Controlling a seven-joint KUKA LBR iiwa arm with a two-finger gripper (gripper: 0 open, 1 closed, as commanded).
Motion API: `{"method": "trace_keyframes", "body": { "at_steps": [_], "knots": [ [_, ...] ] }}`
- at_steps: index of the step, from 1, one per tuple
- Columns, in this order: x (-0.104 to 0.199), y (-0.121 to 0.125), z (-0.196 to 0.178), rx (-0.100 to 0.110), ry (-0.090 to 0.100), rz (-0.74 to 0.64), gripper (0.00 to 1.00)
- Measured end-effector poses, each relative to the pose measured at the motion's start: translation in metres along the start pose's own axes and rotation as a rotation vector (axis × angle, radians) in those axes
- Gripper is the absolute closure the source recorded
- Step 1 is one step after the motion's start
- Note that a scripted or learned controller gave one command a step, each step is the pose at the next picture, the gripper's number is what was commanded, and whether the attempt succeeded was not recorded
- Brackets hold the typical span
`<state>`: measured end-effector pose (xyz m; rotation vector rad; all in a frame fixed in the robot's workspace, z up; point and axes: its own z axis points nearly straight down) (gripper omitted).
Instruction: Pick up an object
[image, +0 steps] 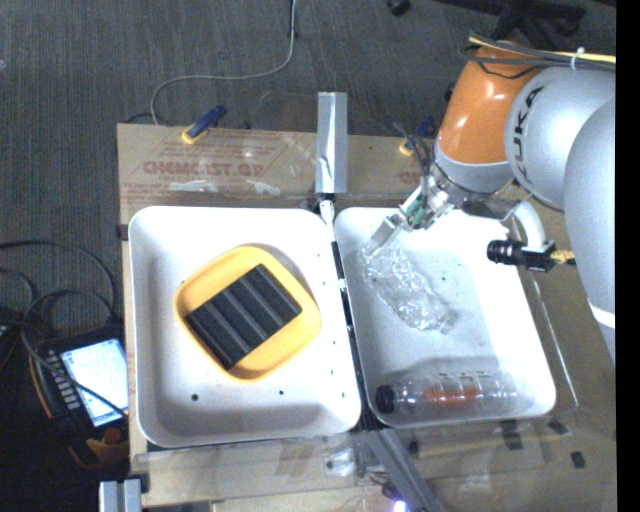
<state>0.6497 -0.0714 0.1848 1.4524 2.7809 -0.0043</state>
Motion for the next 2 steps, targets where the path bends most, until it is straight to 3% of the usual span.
{"method": "trace_keyframes", "body": {
  "at_steps": [1, 2],
  "knots": [
    [-0.074, -0.050, 0.013, 0.000, 0.001, 0.064, 0.00],
    [-0.092, -0.046, 0.028, 0.001, -0.001, 0.049, 0.00]
  ]
}}
